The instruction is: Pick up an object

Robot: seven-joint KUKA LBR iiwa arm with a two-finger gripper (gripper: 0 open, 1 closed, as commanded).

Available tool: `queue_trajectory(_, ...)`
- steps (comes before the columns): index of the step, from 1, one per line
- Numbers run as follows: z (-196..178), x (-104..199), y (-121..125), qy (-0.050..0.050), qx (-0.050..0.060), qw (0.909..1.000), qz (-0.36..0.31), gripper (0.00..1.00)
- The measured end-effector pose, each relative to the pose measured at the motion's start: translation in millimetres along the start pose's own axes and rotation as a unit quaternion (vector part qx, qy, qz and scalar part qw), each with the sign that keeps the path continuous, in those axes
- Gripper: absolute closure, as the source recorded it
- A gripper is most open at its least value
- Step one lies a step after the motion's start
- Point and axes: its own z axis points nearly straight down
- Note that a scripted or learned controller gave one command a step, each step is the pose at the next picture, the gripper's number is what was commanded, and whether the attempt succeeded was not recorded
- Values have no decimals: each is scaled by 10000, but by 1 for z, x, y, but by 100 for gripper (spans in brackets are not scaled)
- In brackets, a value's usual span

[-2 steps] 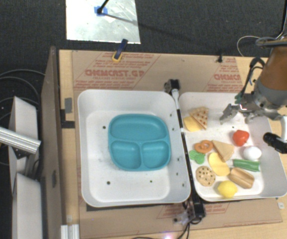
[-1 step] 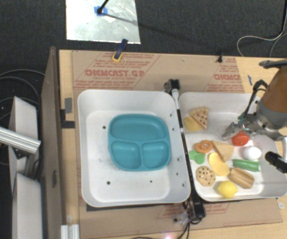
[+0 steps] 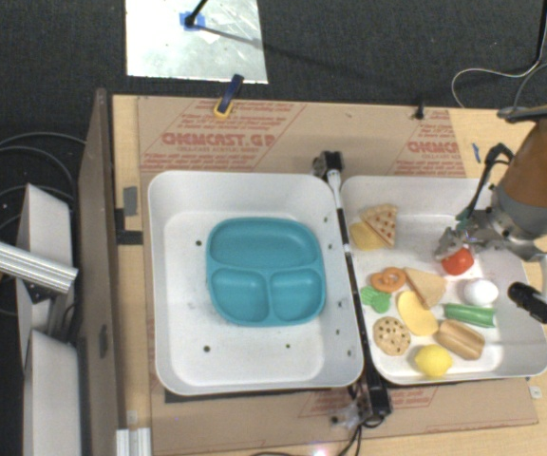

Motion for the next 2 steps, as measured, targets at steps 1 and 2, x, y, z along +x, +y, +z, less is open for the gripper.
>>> queue_trajectory(1, 11, 51, -18, 5, 14, 10000, -20, 100)
queue_trajectory(2, -132, 125, 11, 14, -65, 10000, -57, 100)
